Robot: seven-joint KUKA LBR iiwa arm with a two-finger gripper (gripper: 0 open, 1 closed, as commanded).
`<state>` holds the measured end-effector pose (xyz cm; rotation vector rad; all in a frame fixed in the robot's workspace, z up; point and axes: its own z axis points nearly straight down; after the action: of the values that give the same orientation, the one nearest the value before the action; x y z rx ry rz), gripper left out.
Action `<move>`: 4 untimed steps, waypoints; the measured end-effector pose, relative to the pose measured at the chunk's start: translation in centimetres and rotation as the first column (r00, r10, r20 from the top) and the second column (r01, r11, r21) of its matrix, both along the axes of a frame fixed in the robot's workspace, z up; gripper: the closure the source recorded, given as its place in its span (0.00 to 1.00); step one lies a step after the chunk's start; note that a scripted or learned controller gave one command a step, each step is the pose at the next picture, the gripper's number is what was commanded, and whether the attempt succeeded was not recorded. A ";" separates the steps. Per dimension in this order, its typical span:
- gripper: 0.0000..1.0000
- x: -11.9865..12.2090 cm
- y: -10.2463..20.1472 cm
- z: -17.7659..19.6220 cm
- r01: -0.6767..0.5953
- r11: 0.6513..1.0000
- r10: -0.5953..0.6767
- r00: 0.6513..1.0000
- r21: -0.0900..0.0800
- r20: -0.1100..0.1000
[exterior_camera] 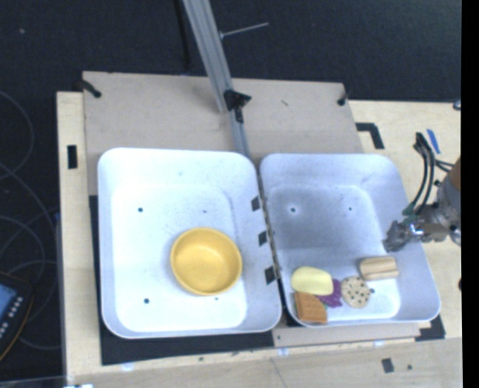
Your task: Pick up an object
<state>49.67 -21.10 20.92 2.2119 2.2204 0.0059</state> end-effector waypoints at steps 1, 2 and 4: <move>1.00 0.2 -0.1 1.4 -0.001 1.000 0.001 1.000 0.002 -0.003; 1.00 1.0 4.6 2.7 -0.005 1.000 0.005 1.000 0.003 -0.002; 1.00 1.6 16.0 2.8 -0.006 1.000 0.006 1.000 0.004 -0.003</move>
<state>51.27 -5.13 23.75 2.2089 2.2313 0.0069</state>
